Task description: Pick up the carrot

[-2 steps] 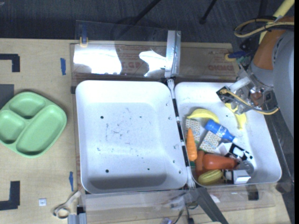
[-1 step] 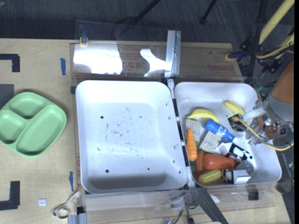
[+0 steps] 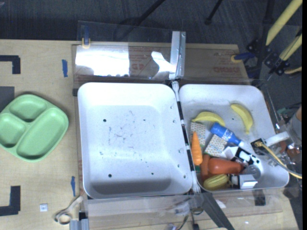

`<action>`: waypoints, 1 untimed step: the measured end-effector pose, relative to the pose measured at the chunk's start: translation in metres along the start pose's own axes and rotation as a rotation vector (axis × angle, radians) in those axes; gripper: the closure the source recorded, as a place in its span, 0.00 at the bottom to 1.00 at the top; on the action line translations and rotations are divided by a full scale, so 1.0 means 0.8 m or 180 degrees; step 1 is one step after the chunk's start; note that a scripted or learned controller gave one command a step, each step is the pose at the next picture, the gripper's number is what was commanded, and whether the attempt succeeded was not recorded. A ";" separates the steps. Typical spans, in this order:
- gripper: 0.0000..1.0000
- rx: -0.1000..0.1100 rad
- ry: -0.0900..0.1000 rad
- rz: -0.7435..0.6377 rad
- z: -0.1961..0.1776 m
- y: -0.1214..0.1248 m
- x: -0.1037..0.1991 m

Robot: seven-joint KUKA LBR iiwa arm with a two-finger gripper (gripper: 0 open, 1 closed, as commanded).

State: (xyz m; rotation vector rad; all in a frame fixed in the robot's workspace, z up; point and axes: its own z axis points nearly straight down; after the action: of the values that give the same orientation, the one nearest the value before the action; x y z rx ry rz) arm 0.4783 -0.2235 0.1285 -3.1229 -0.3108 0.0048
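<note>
The carrot (image 3: 196,150) is a slim orange piece lying lengthwise along the left wall of the right bin (image 3: 218,96), its tip toward the far side. My gripper (image 3: 249,161) comes in low from the right, down among the objects at the near right of that bin. It sits about a hand's width right of the carrot, apart from it, beside a red-orange object (image 3: 223,166). Its black and white parts blend with the clutter, so its state is unclear.
The right bin also holds two yellow bananas (image 3: 209,117) (image 3: 242,115), a blue bottle (image 3: 224,133) and a yellow-green fruit (image 3: 215,181). The left bin (image 3: 127,128) adjoins it. A green divided plate (image 3: 31,127) lies on the bench at far left.
</note>
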 end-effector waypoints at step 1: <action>1.00 0.0010 0.0001 -0.0095 0.023 -0.002 0.001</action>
State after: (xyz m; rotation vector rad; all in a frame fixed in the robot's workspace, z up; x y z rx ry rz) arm 0.4789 -0.2215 0.1103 -3.1148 -0.3570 0.0048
